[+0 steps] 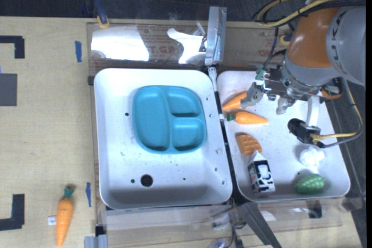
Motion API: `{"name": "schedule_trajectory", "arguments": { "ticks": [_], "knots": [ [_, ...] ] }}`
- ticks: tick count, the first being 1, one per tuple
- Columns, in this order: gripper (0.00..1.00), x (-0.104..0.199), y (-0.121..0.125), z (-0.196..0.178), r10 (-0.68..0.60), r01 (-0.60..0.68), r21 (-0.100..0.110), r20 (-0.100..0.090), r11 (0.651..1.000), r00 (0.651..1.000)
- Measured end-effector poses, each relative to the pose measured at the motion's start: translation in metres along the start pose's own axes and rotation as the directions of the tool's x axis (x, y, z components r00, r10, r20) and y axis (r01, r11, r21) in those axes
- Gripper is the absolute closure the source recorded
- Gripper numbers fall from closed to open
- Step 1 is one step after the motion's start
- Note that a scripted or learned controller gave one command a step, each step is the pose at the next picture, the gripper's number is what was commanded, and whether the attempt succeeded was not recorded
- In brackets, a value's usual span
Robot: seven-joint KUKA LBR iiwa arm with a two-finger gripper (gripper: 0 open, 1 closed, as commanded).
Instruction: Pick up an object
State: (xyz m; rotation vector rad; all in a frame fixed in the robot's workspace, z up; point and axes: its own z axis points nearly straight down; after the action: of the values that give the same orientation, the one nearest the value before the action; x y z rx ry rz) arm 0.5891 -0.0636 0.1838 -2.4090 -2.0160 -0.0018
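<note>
Gripper (281,103): above the right bin (340,168), at its far end; whether it grips anything cannot be told from this angle.
Carrot (250,118): in the right bin, just left of the gripper and slightly nearer the camera. A second orange piece (232,103) lies just beyond it.
Ridged orange item (249,143): below-left of the gripper.
Black-and-white item (261,176): further below.
Green item (310,183): near corner, below-right.
Blue divided tray (168,118): left bin (110,125), well left of the gripper.
</note>
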Motion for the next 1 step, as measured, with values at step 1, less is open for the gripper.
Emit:
{"name": "schedule_trajectory", "arguments": {
  "ticks": [1],
  "knots": [
    [0.0, 0.0039, -0.0098, -0.0131, -0.214, 0.214, 0.001, 0.0, 0.977, 0.977]
  ]
}}
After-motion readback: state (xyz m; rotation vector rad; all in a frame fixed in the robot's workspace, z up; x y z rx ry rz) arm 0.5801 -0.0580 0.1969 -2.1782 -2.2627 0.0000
